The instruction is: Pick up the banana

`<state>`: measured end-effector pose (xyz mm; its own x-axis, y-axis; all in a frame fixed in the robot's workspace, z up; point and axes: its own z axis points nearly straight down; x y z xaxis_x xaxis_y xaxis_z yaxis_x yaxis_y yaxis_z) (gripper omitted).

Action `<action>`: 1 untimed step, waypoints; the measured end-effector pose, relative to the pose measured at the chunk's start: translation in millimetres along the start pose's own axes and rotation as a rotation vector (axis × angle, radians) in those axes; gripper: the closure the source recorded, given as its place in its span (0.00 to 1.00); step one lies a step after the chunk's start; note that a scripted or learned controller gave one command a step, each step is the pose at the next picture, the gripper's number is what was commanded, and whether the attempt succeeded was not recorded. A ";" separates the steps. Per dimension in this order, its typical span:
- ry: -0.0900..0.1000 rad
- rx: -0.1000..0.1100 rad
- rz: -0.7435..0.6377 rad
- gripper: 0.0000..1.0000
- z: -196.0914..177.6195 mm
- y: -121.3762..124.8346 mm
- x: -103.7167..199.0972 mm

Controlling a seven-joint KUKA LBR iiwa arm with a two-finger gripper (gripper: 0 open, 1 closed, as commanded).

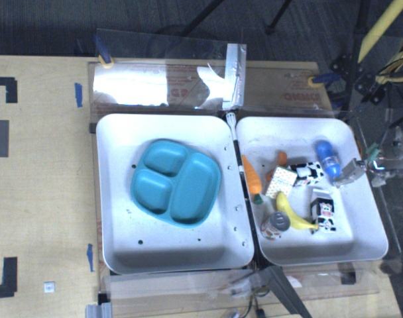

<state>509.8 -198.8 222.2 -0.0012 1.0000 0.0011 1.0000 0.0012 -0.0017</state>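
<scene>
2 shallow white plastic bins sit side by side on the wooden bench (42, 177). The left bin (115, 244) holds a blue sectioned plastic tray (176, 181) at its middle. In the right bin (367, 237), the curved yellow banana (291, 214) lies near 6 o'clock, an orange carrot (252, 176) at 9 o'clock, a blue plastic bottle (329, 159) toward 1 o'clock, and a small round tin (277, 224) touching the banana at 7 o'clock.

Light plywood table (36, 197), black square marks and blue tape bits on it. Beyond the table: dark carpeted floor (155, 5), black tripod legs (287, 2), yellow pole (385, 18) far right.
</scene>
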 end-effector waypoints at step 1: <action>0.000 -0.001 -0.418 0.00 71.0 -1.1 74.5</action>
